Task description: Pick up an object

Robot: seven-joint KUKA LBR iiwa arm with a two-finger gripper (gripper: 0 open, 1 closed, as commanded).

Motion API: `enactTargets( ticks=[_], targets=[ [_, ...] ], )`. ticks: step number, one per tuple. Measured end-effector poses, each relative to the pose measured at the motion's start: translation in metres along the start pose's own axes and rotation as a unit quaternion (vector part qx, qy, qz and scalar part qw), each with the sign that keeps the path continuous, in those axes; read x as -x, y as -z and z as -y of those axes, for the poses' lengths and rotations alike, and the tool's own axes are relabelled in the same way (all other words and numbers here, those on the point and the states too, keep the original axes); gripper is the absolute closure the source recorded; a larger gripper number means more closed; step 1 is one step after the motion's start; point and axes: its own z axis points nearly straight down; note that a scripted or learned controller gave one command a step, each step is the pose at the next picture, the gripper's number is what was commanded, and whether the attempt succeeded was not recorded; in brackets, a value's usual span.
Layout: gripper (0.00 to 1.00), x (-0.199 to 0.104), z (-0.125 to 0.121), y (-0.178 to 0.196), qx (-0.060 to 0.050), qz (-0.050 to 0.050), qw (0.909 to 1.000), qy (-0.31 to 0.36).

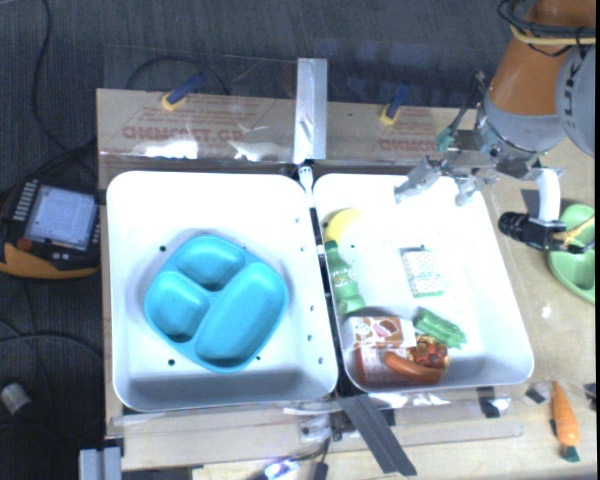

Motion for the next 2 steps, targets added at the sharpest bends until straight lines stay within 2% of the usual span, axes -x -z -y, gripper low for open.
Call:
enactTargets(
  ticks=[1,2],
  targets=[
    [0.00,0.016,0.082,-0.110,-0.001,0.000,0.9994,-0.035],
    [0.00,0.074,0.140,-0.152,0.001,-0.002,1.0000,0.004]
  ],
)
